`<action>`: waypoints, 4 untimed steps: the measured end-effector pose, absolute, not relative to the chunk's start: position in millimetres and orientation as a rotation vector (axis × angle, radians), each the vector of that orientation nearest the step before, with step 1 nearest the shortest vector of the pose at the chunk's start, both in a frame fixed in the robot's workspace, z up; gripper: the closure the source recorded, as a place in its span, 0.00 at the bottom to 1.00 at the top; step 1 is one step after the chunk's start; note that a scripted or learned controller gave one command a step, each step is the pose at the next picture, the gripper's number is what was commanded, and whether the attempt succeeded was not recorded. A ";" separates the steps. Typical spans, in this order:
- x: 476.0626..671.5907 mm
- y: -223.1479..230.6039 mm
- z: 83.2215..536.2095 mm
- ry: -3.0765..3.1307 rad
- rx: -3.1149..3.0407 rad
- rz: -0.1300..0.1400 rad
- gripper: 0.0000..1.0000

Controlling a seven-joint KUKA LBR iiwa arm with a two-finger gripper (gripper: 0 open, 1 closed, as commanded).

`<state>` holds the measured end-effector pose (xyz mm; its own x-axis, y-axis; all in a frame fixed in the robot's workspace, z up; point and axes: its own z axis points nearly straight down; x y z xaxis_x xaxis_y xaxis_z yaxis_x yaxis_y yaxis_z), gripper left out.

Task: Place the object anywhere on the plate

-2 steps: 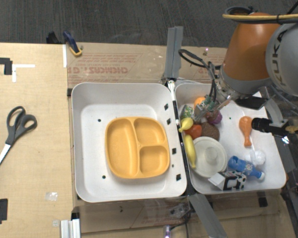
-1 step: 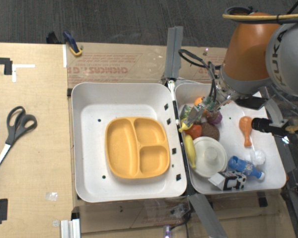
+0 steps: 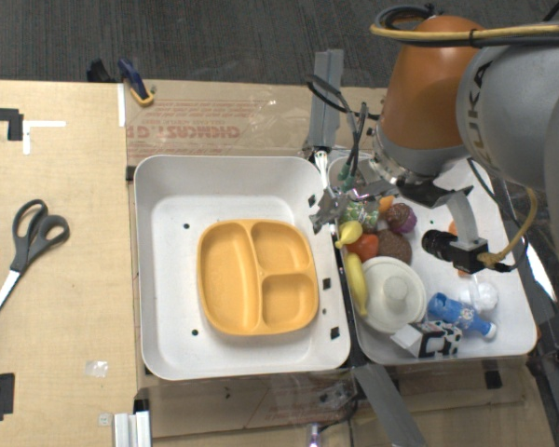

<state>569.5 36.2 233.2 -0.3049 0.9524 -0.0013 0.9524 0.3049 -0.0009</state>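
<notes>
Tool (image 3: 338,209) low over right bin's (image 3: 514,338) left edge, above small yellow toy (image 3: 351,233); finger state cannot be told. Yellow divided plate (image 3: 258,276) in left bin (image 3: 158,250).

A single fixed camera looked down at a slant from above the table (image 3: 56,343), far enough off to take in both white bins whole. The left bin (image 3: 158,277) with its yellow divided plate (image 3: 258,276) sat near the middle of the view, left of the jaws; the grey-and-orange arm (image 3: 466,91) loomed large and near the lens at upper right.
</notes>
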 end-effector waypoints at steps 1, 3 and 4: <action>570.1 35.5 241.8 2.539 1.848 -0.006 1.00; 479.6 115.8 212.5 2.323 2.118 -0.006 1.00; 479.6 115.7 212.5 2.322 2.118 -0.006 0.00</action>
